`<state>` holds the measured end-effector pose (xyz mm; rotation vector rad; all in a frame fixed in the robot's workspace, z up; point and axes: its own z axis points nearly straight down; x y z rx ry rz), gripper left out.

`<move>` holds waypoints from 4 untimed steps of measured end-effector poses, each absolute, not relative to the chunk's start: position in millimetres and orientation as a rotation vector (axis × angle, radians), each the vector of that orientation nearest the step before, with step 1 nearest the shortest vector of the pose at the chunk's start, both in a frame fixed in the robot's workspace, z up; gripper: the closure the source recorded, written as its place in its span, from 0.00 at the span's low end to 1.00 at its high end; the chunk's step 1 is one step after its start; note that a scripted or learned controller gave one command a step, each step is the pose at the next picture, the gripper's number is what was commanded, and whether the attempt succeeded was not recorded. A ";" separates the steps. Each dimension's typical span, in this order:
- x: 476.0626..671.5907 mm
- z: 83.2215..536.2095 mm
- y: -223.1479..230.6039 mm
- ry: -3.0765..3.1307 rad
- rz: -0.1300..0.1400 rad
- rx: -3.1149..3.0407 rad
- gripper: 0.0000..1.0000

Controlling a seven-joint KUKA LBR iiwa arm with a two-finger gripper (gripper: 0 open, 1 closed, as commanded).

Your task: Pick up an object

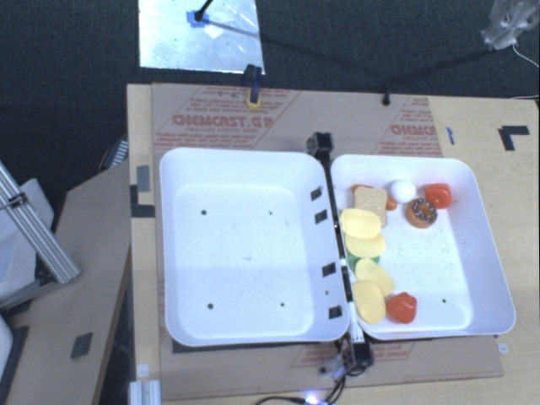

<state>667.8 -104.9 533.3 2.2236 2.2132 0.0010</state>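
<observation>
Bench: dark carpet surrounds a brown board [278,112] printed with red lettering, which bears two shallow white bins side by side, joined along a black hinge strip.
Left bin: the left bin [181,175] has a bare white floor marked by a few small dark dots.
Right bin: the right bin [481,226] carries all the loose items, crowded toward its near-left wall and far end.
Contents, far end: a slice of toast [370,201], a white egg [402,191], an orange-red piece [437,196] and a chocolate doughnut [421,213] lie close together.
Contents, left wall: a yellow chip [360,223] overlaps a second yellow chip [365,245]; below them a green piece [368,269], a pale yellow potato shape [369,301] and a red pepper [402,307] touch or nearly touch.
Gripper: the gripper [508,19] sits at the upper right corner of the view, high and well apart from both bins, over the carpet; it is small and blurred, so I cannot tell how far it is open, and no item is visible in it.
Progress: judged as not begun; every candidate object rests in the right bin and none is lifted.
Remaining: approach over the right bin, descend on one item, close, and raise it.
Risk: the crowded pieces along the left wall look hard to isolate; the doughnut or the pepper appears the freer target.
</observation>
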 end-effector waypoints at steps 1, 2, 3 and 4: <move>661.5 509.8 -178.3 2.214 -0.002 2.226 1.00; 668.2 518.3 -208.5 2.216 0.002 2.219 1.00; 668.5 536.7 -206.0 2.222 0.003 2.212 1.00; 558.0 538.1 -207.9 2.215 0.003 2.221 1.00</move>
